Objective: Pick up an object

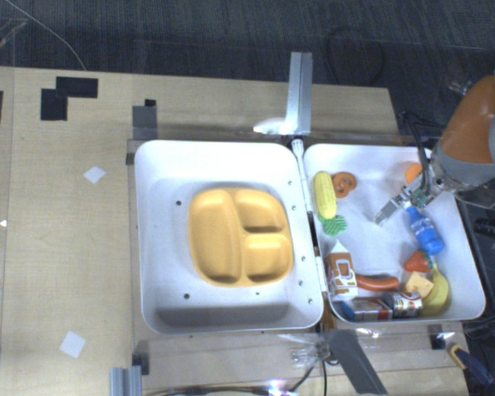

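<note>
The left bin (148, 246) carries a yellow divided tray (238, 236) at its centre, and nothing else lies on its white floor. The tray sits well apart from the arm's work.

In the right bin (371, 159) the candidates are spread out. At about ten o'clock of that bin lies a toy corn cob (325, 195), with a small orange round piece (344, 183) just beside it at its two o'clock. Along the six o'clock wall there is a cluster: a small carton (340, 272), a sausage (378, 284), a can lying on its side (371, 308), a yellow banana (436, 294) and a red piece (417, 261) just above it. A blue bottle (426, 231) lies at about three o'clock of the bin.

The gripper (389, 211) hangs low near the bin's centre, reaching in from two o'clock, just beside the bottle's upper end. Whether its pincer is released or clenched cannot be told at this size; nothing is visibly caught in it.

So, by the look of things, the pick is not yet done: every object rests on the bin floor. The bottle seems the nearest target. What is left is the closing on a thing and the lift clear of the bin.
</note>
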Robot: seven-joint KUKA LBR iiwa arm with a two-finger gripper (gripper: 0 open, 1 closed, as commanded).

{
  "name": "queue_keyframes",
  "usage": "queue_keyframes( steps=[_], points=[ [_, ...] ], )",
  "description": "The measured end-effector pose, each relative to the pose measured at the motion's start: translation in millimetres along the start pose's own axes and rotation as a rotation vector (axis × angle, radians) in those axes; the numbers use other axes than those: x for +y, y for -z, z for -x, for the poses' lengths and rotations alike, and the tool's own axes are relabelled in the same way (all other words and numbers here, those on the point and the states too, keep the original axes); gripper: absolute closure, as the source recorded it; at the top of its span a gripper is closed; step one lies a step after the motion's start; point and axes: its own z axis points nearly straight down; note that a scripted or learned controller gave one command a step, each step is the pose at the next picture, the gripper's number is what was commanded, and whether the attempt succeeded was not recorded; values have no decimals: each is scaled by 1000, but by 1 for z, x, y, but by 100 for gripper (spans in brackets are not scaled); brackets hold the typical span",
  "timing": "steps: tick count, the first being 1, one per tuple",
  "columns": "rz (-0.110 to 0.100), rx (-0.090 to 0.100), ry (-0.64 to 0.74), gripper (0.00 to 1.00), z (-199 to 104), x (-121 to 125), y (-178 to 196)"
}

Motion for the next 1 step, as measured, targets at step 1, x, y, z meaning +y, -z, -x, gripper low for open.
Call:
queue_keyframes(
  steps=[1],
  points=[
    [-1,-9,-89,0,-23,75,4]
  ],
)
